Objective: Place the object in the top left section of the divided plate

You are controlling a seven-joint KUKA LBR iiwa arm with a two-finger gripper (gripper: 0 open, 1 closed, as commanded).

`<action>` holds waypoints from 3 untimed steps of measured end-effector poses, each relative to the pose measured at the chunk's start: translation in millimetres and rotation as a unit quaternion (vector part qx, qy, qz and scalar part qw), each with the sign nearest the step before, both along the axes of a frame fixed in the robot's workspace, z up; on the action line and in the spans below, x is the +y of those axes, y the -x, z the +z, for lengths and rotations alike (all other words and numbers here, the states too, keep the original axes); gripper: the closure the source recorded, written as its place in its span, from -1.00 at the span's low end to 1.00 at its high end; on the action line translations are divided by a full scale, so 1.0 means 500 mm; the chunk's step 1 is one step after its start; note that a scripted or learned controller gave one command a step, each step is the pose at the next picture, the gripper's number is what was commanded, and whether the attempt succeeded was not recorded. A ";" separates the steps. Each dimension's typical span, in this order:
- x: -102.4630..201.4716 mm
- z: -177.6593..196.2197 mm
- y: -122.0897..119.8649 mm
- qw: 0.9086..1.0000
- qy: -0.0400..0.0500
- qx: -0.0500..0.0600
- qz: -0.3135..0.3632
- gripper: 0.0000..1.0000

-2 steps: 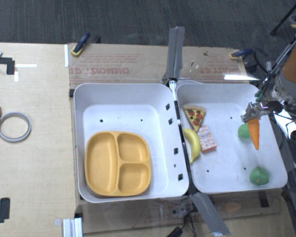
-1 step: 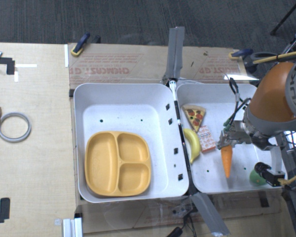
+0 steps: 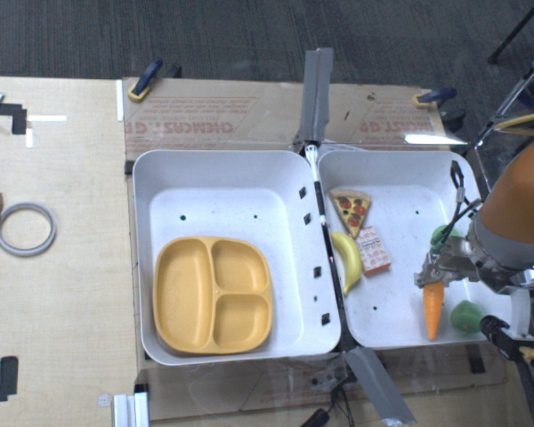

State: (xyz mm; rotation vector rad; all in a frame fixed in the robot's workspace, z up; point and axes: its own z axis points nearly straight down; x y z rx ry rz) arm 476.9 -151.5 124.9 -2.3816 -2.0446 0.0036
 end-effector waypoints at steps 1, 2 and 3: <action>0.013 -0.061 -0.009 0.999 0.002 -0.007 0.043 1.00; -0.018 -0.068 -0.075 0.998 0.000 -0.001 0.055 1.00; 0.129 0.132 -0.046 1.000 0.001 0.000 -0.024 1.00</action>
